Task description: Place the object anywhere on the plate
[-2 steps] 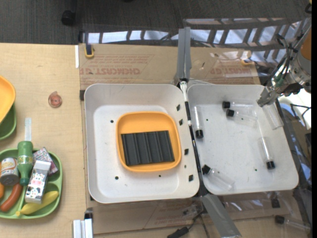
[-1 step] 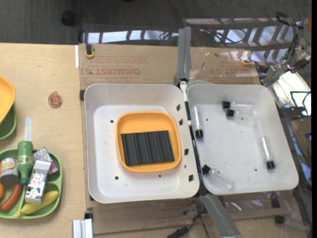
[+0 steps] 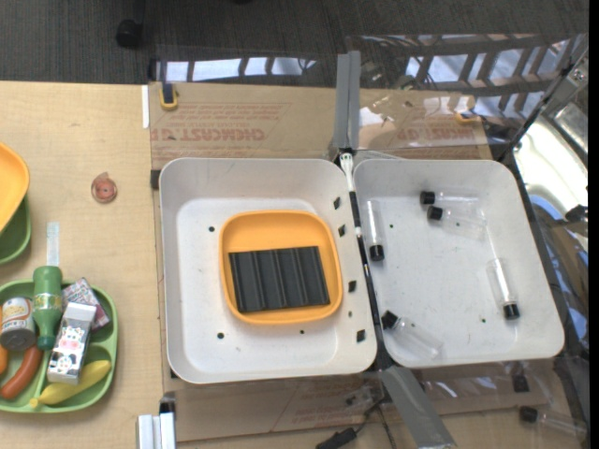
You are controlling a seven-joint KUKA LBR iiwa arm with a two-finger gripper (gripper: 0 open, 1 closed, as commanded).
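On the left bin's orange plate (image 3: 281,267), 1 dark ridged block (image 3: 280,280)

Red printing runs along the flattened cardboard sheet (image 3: 245,120) that lies behind the two bins. It appears upside down and mirrored from this camera, and it is too faint and small to spell out with certainty. The small can (image 3: 16,316) and the carton (image 3: 67,342) on the green tray (image 3: 98,382) carry labels, but their lettering is too small to read.
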